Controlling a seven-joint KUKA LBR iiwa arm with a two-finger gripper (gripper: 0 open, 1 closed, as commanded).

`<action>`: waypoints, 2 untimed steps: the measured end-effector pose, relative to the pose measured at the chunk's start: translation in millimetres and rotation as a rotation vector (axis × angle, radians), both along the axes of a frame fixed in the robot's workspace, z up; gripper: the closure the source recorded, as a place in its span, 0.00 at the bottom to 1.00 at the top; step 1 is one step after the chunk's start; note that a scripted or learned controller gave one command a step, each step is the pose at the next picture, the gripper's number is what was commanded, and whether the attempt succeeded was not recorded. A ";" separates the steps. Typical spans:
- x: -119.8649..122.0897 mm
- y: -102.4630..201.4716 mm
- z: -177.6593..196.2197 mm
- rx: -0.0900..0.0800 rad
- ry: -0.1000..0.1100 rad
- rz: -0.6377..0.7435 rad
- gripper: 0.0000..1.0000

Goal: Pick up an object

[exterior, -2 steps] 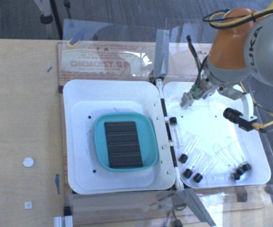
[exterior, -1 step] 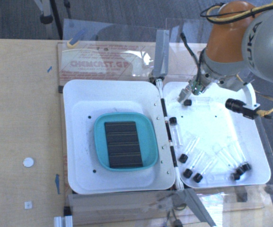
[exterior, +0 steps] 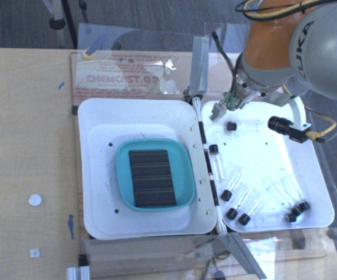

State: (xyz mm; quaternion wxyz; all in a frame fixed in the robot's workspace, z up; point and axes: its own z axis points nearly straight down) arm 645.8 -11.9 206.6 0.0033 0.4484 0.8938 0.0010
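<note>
Several clear plastic tubes with black caps lie in the right bin (exterior: 317, 174). One tube (exterior: 215, 159) rests along the bin's left wall, a short one (exterior: 241, 124) lies near the far edge, and others (exterior: 241, 200) (exterior: 288, 200) are scattered toward the near side. My gripper (exterior: 218, 112) hangs over the far left corner of the right bin, just left of the short tube's black cap (exterior: 231, 125). I see nothing held in it.
The left bin (exterior: 95, 133) holds a teal tray (exterior: 183, 162) with a dark ridged block (exterior: 151, 178) in it. A grey divider (exterior: 200, 69) rises behind the gap between the bins. A black cable plug (exterior: 288, 127) hangs over the right bin's far right.
</note>
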 end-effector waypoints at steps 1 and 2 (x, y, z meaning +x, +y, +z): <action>-47.5 -31.5 -21.7 0.000 0.006 -0.041 1.00; 27.4 -99.9 -95.5 -0.003 -0.018 -0.067 1.00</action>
